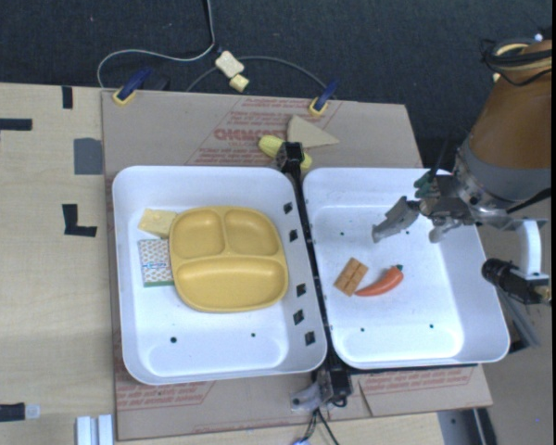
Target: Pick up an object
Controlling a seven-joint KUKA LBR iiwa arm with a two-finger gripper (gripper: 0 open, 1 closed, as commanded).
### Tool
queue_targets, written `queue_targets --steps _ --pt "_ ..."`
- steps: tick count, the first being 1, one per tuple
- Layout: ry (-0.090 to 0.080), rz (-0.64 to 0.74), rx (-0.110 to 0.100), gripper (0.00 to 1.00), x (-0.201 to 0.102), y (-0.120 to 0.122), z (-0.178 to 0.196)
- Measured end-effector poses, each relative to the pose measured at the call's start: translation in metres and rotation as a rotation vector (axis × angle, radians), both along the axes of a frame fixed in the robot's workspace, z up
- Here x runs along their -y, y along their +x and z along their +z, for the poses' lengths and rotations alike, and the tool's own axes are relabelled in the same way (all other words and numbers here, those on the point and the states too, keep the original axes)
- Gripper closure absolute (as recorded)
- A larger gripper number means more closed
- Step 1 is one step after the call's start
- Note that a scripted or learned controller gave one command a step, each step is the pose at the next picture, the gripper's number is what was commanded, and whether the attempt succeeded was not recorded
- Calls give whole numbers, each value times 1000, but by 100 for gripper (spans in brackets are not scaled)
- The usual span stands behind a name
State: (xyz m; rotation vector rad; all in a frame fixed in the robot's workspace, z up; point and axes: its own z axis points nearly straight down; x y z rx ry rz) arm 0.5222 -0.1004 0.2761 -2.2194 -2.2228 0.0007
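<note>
A: Object candidates: an orange chili pepper [381, 282] and a tan waffle piece [350, 276] are seen touching, on the right bin [445, 341] floor, below the jaws.

B: Gripper [410, 222] state?

A: Fingers are spread apart; nothing is held.

B: Writing?

A: Red print is noted on the cardboard [236, 128] behind, unreadable.

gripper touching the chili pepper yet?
Apart. The camera view shows the gripper above the right bin, with bare white floor between it and the chili pepper.
</note>
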Motion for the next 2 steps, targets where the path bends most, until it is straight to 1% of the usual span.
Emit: queue_targets --steps 1,2 --pt "-1 -4 -7 0 45 29 -107" --pt "1 -5 5 0 71 30 -193"
